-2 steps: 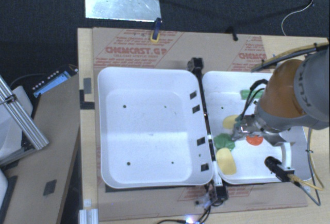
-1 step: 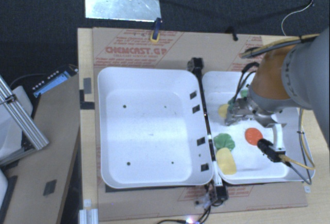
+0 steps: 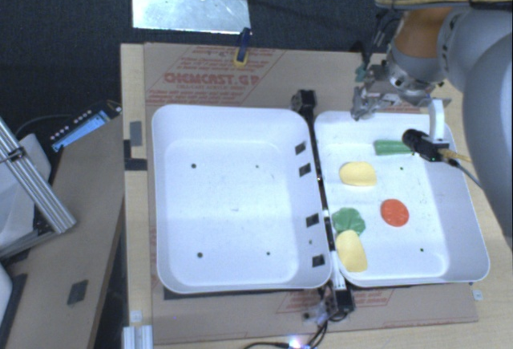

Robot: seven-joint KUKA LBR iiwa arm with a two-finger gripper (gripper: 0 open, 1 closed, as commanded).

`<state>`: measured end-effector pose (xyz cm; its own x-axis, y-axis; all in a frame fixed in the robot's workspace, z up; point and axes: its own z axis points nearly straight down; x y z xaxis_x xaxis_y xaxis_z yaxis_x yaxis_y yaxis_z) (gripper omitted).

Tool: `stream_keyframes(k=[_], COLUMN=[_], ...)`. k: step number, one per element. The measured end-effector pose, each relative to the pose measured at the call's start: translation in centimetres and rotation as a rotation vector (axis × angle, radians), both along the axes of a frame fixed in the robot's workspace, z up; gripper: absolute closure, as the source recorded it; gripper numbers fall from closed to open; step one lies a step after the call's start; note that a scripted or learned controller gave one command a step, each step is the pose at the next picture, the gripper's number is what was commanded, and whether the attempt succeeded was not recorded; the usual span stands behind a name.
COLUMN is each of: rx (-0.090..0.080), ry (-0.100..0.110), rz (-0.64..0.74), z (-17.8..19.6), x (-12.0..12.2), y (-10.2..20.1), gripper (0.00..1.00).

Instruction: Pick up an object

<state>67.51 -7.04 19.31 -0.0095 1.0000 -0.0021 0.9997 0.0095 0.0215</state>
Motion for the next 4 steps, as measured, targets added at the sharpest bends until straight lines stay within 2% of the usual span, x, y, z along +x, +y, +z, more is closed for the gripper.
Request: stream_keyframes(k=[1,2,3,4], rx=[0.001,0.000,0.000,0.000], ry=[0.021,0.016,0.014,0.014], rz=[-0.013,-0.013,-0.012,-0.002], z=[-7.0,-10.8,-10.4,-10.7], x=[-0.7,-0.6,-9.9,-4.5], y=[-7.4,-14.0,-13.8,-12.2], gripper=[1.00,1.00,1.00,1.00])
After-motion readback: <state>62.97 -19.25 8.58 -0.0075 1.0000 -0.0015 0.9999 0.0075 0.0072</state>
